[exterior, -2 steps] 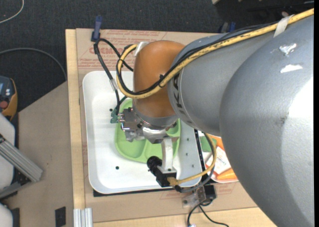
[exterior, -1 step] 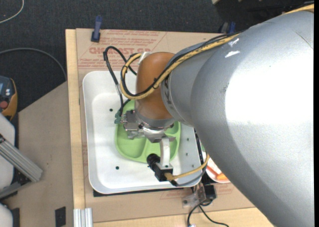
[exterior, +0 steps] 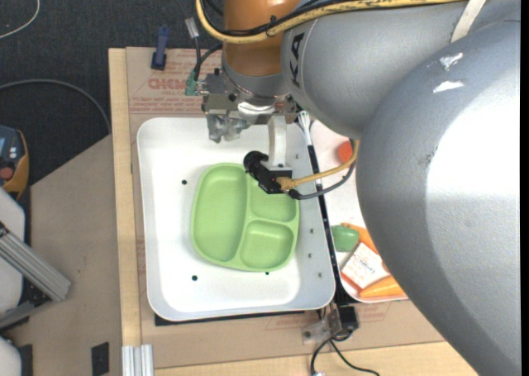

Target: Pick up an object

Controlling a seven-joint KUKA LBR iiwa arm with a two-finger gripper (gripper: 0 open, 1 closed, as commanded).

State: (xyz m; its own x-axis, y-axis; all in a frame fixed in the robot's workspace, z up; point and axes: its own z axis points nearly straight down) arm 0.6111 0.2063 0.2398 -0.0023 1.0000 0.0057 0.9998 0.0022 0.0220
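Note:
A light green divided plate [exterior: 240,217] lies flat in the left white bin [exterior: 165,226], a little right of the bin's middle. My gripper [exterior: 248,141] hangs below the orange band [exterior: 264,11], over the far part of that bin, just beyond the plate's top edge. A black part [exterior: 263,174] on the wrist with a yellow cable reaches over the plate's upper right rim. Nothing is seen held in the gripper. The arm's grey body hides most of the right bin.
In the right bin, beside the arm, lie a green object [exterior: 344,238], a white packet with red print [exterior: 362,268], an orange piece [exterior: 382,287] and a red-orange object [exterior: 345,151]. The bench's cardboard border [exterior: 132,102] surrounds the bins.

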